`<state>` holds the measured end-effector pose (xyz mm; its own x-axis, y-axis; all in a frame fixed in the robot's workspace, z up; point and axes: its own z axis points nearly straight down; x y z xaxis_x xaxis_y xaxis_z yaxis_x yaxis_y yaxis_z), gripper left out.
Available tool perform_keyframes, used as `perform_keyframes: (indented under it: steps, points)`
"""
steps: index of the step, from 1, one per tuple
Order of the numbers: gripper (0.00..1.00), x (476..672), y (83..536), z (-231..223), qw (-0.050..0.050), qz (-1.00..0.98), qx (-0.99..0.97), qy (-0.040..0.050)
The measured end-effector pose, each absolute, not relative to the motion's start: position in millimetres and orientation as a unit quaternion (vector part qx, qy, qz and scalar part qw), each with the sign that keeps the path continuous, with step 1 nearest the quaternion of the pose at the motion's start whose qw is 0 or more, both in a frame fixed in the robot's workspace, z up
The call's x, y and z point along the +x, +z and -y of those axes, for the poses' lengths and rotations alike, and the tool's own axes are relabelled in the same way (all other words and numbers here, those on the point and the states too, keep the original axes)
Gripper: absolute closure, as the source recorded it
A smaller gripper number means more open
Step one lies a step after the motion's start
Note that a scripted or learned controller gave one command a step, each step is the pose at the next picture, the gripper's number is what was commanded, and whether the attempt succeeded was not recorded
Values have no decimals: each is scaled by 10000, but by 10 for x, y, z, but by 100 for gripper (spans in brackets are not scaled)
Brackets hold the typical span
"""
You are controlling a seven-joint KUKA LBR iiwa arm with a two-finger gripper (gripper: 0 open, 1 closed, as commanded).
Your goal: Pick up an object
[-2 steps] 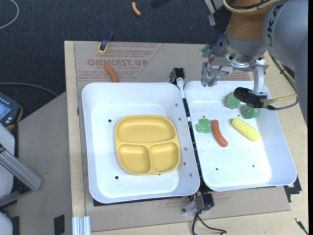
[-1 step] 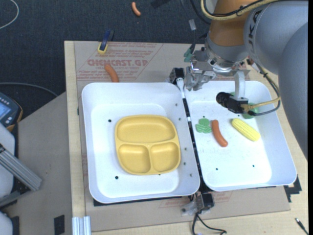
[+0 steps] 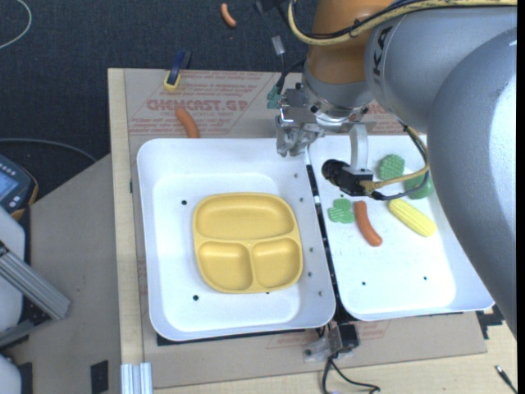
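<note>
We look down on a dark carpet (image 3: 90, 23) on which lies a tan board (image 3: 234, 84) printed with red lettering, and on that board sit the two white bins side by side. The left bin (image 3: 164, 187) holds a yellow divided plate (image 3: 246, 240) with three compartments, lying flat near its middle. The right bin (image 3: 394, 277) holds the loose pieces a pick could go for: an orange sausage (image 3: 368, 222) near the bin's centre, a yellow corn cob (image 3: 412, 217) just beside it on the right, a small green piece (image 3: 340, 212) just to its left, and a round green ridged piece (image 3: 391, 167) farther back. The gripper (image 3: 292, 144) hangs over the far rim where the two bins meet, apart from all of those pieces. We cannot tell whether it is released or clenched, and we see nothing held in it. On the bare board behind the left bin a second orange sausage (image 3: 187, 122) lies at a slant. A small blue and yellow thing (image 3: 175, 72) rests at the board's far edge. Out on the carpet sits a little orange bit (image 3: 228, 14), and a thin cable loop (image 3: 16, 11) curls at the far left. A dark device with a yellow edge (image 3: 15, 189) and a metal rail (image 3: 33, 284) stand at the left side.
</note>
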<state>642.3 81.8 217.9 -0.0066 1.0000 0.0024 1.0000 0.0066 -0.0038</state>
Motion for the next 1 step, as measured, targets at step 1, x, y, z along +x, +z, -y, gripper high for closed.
perform_keyframes:
  steps: [1]
  points:
    - [100,6379,2151,-771,12,7069,-7074,12]
